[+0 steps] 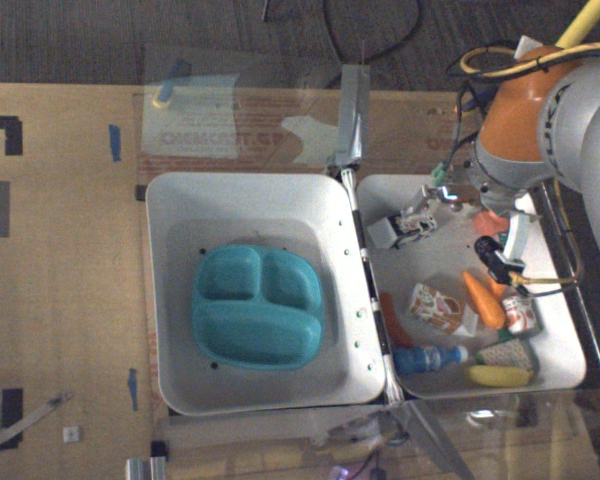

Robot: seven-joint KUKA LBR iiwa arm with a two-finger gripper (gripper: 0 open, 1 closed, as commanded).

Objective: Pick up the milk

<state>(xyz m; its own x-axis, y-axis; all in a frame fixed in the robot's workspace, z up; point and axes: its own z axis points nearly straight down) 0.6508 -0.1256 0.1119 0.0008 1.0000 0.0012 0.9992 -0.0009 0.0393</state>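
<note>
You see the arm (pixel 570 118) come in from the right side of the view, at the upper part. Its big link is grey, and the orange band (pixel 515 118) sits just above the wrist. From the band the wrist points to the left and a little downward. The gripper (pixel 417 220) is at the end, small and dark with some light metal parts, and it hangs low at the upper left. Thin cables run along the wrist down to it. You cannot judge from this angle how the gripper is set.
</note>
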